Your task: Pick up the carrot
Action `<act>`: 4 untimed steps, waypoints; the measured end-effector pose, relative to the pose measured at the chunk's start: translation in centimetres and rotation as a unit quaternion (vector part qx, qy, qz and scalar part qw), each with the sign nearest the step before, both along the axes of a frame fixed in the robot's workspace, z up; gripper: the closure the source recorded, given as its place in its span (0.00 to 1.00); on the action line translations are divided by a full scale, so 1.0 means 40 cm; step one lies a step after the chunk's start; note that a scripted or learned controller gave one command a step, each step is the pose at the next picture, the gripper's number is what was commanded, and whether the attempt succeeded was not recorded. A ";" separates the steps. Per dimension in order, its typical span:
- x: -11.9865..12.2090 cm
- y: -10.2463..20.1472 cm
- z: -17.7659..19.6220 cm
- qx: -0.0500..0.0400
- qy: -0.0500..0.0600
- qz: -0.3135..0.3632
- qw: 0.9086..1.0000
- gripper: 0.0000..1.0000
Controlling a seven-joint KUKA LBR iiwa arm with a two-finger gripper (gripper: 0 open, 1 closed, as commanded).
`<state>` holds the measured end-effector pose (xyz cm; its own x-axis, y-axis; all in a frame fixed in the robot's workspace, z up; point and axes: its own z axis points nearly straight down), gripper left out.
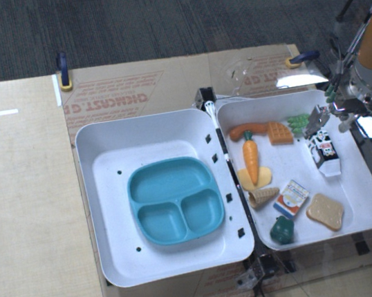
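The carrot (251, 156) is orange with a green top and lies lengthwise in the left part of the right bin (365, 221), its tip pointing toward the near side. It is just below a brown sausage (248, 129) and beside a waffle (279, 133). My gripper (330, 121) hangs at the bin's far right, well to the right of the carrot and just above a milk carton (325, 153). Its fingers are open with nothing between them.
The right bin also holds green lettuce (299, 121), a yellow piece (256, 178), an ice-cream cone (263, 195), a small box (292, 199), a bread slice (325, 212) and a dark green item (282, 231). The left bin (102, 192) holds a teal divided plate (177, 200).
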<state>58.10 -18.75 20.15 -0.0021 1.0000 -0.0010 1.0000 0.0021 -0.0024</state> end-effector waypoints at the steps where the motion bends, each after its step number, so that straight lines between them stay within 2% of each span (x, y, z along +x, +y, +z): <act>1: 0.135 0.096 -0.161 0.000 -0.001 -0.025 1.000 0.00; 2: 0.089 0.233 -0.275 0.000 0.000 -0.014 1.000 0.00; 3: 0.187 0.224 -0.274 0.000 0.010 -0.163 0.987 0.00; 4: 0.190 0.223 -0.251 -0.003 0.005 -0.160 0.987 1.00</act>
<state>65.72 -9.82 10.11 0.3142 0.9493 -0.0087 0.9492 -0.3143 -0.0114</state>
